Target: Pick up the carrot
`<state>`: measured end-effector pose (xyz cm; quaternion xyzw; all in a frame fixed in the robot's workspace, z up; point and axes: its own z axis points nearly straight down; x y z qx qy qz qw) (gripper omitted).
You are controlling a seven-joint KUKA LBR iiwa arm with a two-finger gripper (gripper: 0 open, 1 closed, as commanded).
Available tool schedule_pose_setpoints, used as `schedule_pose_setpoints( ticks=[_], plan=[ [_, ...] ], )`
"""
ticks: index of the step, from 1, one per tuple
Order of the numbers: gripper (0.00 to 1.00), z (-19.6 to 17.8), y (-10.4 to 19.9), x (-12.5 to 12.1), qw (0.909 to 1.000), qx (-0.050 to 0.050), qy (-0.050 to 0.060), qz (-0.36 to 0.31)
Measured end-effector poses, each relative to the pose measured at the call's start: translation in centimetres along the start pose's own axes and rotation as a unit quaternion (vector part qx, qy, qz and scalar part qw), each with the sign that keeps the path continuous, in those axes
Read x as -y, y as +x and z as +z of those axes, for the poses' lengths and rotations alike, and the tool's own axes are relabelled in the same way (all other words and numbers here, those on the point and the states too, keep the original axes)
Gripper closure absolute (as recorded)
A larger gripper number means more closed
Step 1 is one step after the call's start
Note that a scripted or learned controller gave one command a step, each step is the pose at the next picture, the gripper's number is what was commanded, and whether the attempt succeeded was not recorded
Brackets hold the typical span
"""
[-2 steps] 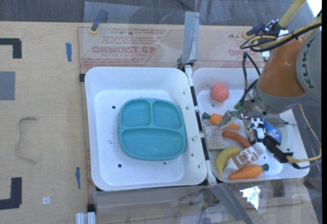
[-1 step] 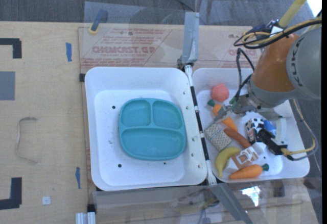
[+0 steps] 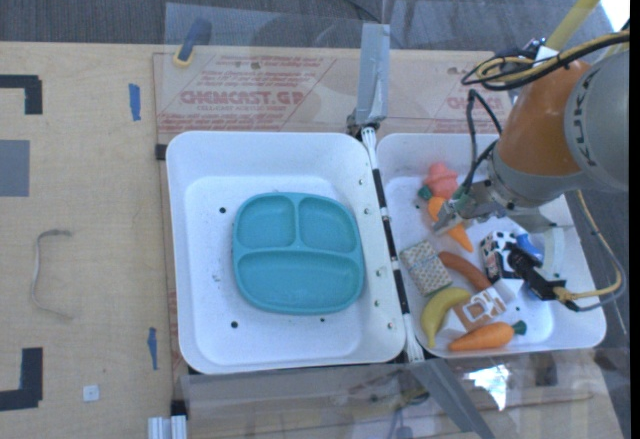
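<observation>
Fingers on the gripper (image 3: 456,215) are a small grey cluster low in the right bin (image 3: 585,327), and from here I cannot tell whether they are open or closed. The carrot (image 3: 484,336) is well apart from them, lying flat along the bin's lower edge at the lower right of the frame. It is a smooth, tapered orange shape with a green stub at its right end.

Room around the carrot is tight. The bin's lower wall runs just below it, a yellow banana (image 3: 440,310) curves just to its left, and a white card with brown markings (image 3: 487,305) sits just above, touching it or nearly so. A bare patch of white floor lies to its right.

Further up are a glossy reddish sausage shape (image 3: 465,269) and a speckled square pad (image 3: 427,267). A small orange wedge (image 3: 459,236) lies right under the gripper. A pink piece (image 3: 441,175) and a green bit (image 3: 425,193) sit near the bin's top left. A black, white and blue object (image 3: 512,254) is jumbled and hard to make out, and the arm (image 3: 545,142) covers part of the bin's right side.

The left bin (image 3: 190,227) holds a teal divided plate (image 3: 297,253) with open white floor all round it. Both bins rest on a pale wooden table (image 3: 80,177).
</observation>
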<state>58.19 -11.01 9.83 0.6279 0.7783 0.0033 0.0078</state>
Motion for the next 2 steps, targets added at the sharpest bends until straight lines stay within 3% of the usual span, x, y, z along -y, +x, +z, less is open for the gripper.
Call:
schedule_pose_setpoints(
  ticks=[1,2],
  plan=[
    [1.00,-8.4,4.7,-8.0,0.9983,-0.003,0.009,0.058],
    [1.00,-13.4,3.5,-9.0,0.9934,-0.002,0.008,0.115]
  ],
)
